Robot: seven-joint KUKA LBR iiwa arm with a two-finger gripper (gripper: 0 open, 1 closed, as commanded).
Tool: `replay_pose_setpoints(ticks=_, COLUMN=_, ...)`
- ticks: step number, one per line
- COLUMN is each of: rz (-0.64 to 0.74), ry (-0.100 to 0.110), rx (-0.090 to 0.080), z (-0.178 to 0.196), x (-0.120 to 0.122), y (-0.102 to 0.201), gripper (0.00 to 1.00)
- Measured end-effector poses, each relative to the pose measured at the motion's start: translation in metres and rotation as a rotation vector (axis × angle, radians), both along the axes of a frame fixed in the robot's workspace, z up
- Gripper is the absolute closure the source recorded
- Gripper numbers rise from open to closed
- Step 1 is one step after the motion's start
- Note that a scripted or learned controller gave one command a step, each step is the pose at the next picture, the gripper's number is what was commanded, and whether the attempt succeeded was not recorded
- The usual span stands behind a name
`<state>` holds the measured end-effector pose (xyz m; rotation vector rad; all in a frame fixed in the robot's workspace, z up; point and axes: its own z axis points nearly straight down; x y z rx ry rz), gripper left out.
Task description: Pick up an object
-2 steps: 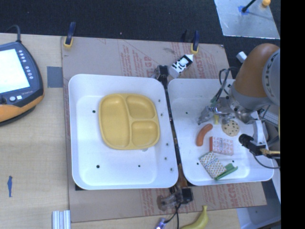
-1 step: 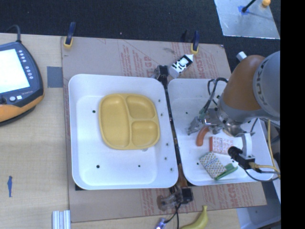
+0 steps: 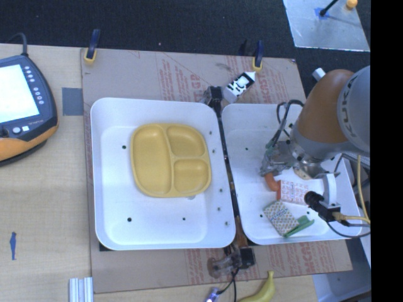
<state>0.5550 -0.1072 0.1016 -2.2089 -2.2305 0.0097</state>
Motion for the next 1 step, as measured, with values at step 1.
replay_pose_setpoints(ticks=1, rz=-0.005, ry=-0.005, rx=0.004, z=0.0911, x=0.0629, y=0.0735, gripper=1.00)
